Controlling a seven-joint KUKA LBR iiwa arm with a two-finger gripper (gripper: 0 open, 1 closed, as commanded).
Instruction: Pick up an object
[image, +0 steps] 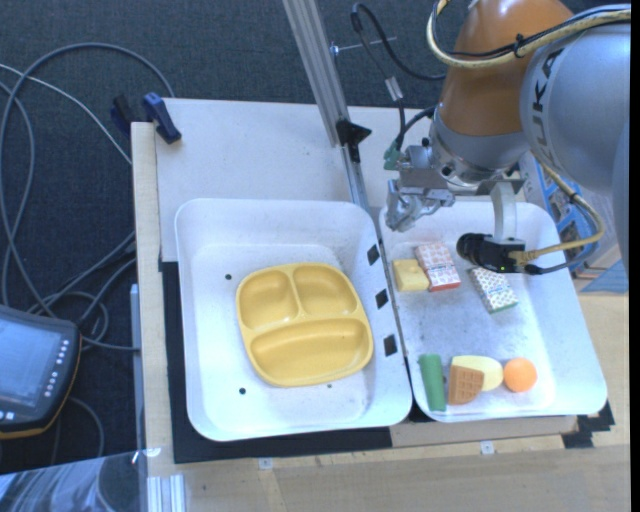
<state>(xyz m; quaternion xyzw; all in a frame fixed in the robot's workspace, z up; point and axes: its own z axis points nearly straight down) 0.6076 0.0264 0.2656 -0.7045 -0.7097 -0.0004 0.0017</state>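
Note:
My gripper (404, 212) hangs over the far left corner of the right bin (560, 330), just above and behind a small yellow block (408, 274). Touching that block on its right is a red-and-white patterned box (438, 266). Farther right lies a green-and-white patterned box (494, 290). Along the bin's near edge sit a green cylinder (431, 380), a brown waffle piece (465, 384), a pale yellow piece (487, 371) and an orange ball (519, 375). I see nothing hanging under the gripper.
The left bin (200, 300) holds a yellow divided plate (303, 323). A slanted metal pole (325, 75) rises behind the bins' shared wall. The bench edge runs along the left, with cables and a tablet beyond it.

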